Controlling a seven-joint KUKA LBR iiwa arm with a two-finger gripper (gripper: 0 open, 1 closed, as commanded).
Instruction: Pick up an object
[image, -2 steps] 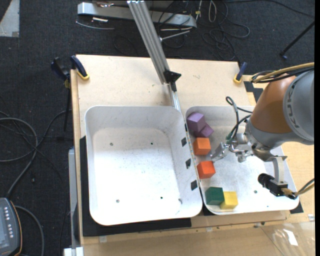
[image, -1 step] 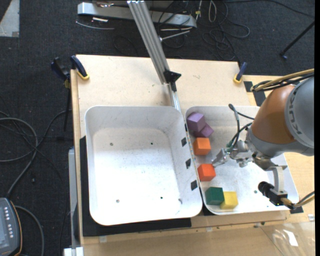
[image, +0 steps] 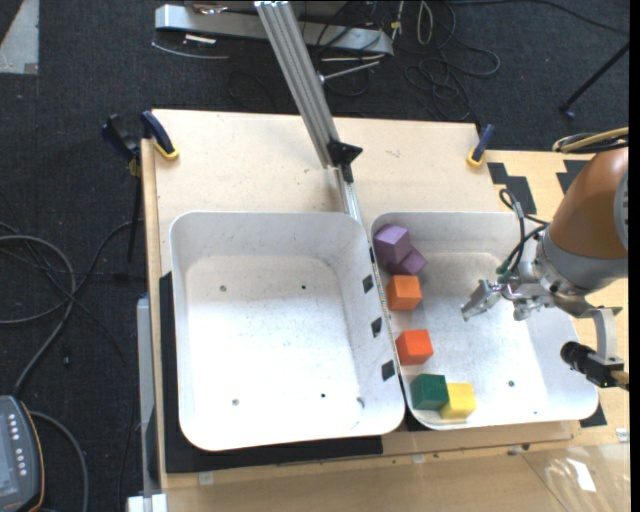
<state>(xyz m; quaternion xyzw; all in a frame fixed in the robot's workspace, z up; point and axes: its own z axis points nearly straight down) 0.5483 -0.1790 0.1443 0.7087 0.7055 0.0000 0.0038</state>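
Several small blocks lie along the left side of the right bin (image: 520, 405): a purple block (image: 391, 240) with a second purple block (image: 410, 263) beside it, an orange block (image: 404, 292), a red-orange block (image: 414, 346), a green block (image: 430, 390) and a yellow block (image: 460, 399) touching it. My gripper (image: 502, 298) hangs over the right half of that bin, well right of the blocks, its fingers spread with nothing between them. The grey arm with its orange band (image: 600, 205) comes in from the right.
The left bin (image: 200, 300) stands next to the right one on the wooden bench (image: 260, 160). A slanted metal rod (image: 310, 90) runs from the back down to the divide between the bins. Clamps sit at the bench's far corners.
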